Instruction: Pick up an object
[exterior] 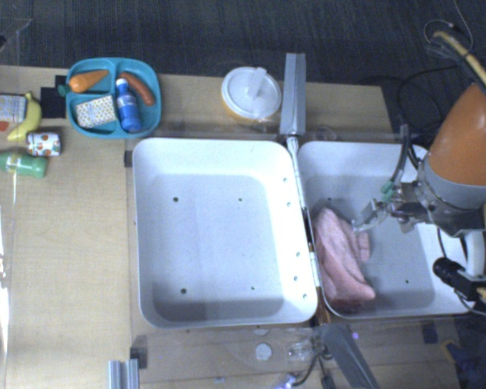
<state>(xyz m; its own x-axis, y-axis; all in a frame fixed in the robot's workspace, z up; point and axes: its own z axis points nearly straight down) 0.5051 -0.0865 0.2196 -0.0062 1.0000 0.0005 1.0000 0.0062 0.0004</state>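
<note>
1. At the bench's ten o'clock corner sits a blue divided plastic tray [150, 96] of toy food; a yellow toy banana [26, 118], a small printed can [43, 143] and a green bottle [16, 164] lie at its eight o'clock.
2. A round white lidded container [251, 92] stands at twelve o'clock of the left white bin [219, 233].
3. In the right white bin [405, 294], a pink folded cloth [340, 254] lies along the left wall.
4. The grey two-finger gripper [368, 220] hangs at the cloth's two o'clock, just beside it; its opening I cannot tell; nothing is seen held.
</note>
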